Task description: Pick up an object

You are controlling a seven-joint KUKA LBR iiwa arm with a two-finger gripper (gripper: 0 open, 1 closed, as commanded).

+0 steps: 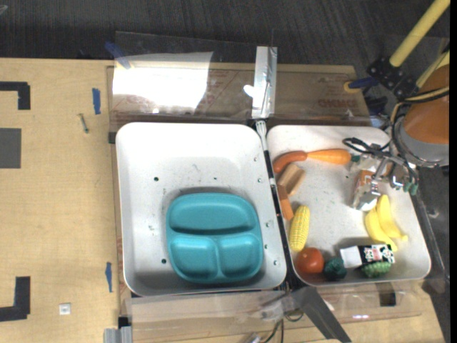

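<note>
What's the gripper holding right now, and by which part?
Cannot be told. The gripper sits low in the right bin, just above the banana; nothing shows between its fingers.

Brown cardboard strip behind the right white bin (325, 100): faint reddish printed lettering, too blurred to read.
Small black-and-white carton with a cow-patch pattern in the right bin (368, 254): printed markings on its face, too small to make out.
Tan cardboard bench surface at left (50, 206): black corner-bracket marks and a grey square, signs without any letters or numbers.
Small white square tag near the bench's lower left (65, 308): content unreadable.
</note>
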